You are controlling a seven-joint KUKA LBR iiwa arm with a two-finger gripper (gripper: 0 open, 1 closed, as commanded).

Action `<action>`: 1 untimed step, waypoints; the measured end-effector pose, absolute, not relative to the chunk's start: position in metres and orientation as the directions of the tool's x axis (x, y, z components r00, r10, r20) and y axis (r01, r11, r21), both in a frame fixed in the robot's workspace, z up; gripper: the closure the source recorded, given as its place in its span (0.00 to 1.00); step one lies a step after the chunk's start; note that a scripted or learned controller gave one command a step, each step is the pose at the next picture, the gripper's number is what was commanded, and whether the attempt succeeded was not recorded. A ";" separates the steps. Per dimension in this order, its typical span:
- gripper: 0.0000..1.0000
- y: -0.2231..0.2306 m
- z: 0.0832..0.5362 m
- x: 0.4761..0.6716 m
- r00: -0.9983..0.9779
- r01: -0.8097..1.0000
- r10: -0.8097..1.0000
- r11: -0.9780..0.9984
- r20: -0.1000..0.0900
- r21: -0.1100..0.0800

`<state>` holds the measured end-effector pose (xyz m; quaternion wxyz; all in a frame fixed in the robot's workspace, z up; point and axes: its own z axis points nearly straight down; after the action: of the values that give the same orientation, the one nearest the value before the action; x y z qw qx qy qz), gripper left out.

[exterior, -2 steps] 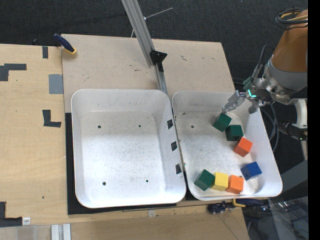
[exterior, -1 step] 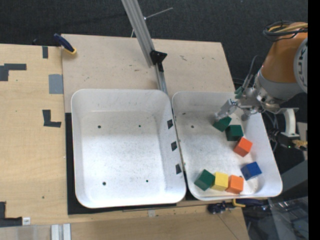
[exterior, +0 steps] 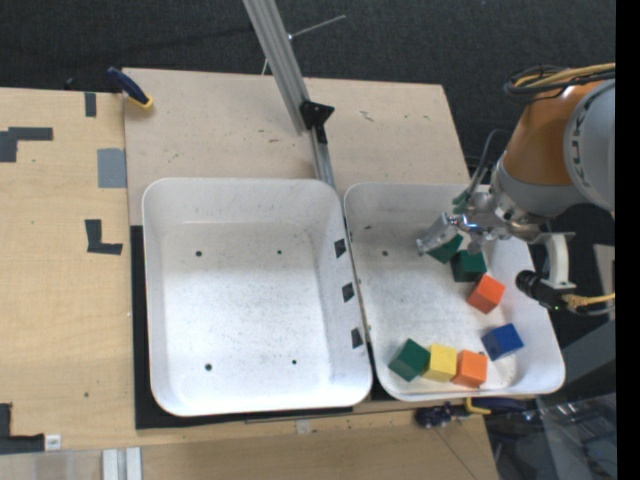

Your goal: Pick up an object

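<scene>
Arm [exterior: 560, 148] reaches in from right | gripper [exterior: 447, 236] low in right bin [exterior: 400, 208] | touching dark green block [exterior: 466, 263] | grip: cannot tell

I see the left bin [exterior: 245, 298] wide open for passage. In the right bin [exterior: 385, 268] the left and far parts are bare; blocks crowd the near edge [exterior: 440, 361] and right side [exterior: 487, 293]. A slanted metal pole [exterior: 285, 58] crosses the far side.

A robotics lab: plywood bench [exterior: 250, 118] with tape marks, white bins [exterior: 245, 388], aluminium camera pole [exterior: 275, 38].
</scene>
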<state>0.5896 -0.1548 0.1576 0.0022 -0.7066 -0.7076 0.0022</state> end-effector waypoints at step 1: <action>0.00 -0.158 0.119 0.591 -0.002 1.000 1.000 0.002 -0.002 0.007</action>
<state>0.5912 -0.1579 0.1187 -0.0030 -0.7063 -0.7079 -0.0017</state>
